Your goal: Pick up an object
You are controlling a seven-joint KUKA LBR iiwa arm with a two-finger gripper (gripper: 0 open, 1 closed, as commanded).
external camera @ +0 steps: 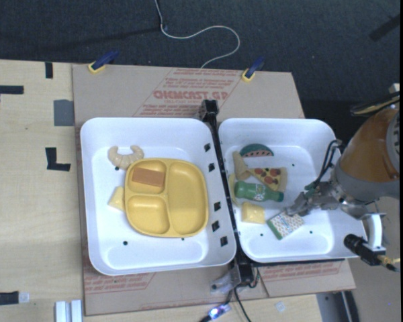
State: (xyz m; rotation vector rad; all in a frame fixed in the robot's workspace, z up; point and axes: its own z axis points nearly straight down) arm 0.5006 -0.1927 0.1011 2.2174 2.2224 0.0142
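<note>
My gripper (301,205) is low in the right bin (322,134), on its right side, with the arm coming in from the right. Just below and left of it lies a small green and white packet (285,225), touching or nearly touching the gripper tip. Further left in this bin are a yellow cheese block (253,212), a green bottle (258,192) lying on its side, a pizza slice (269,176), a tan piece (241,166) and a watermelon slice (256,151).
The left bin (101,134) holds a yellow divided plate (181,203) with a brown toast (148,176) in one compartment. A croissant (123,155) and a pale cheese wedge (115,198) lie beside the plate. A black divider (218,173) separates the bins.
</note>
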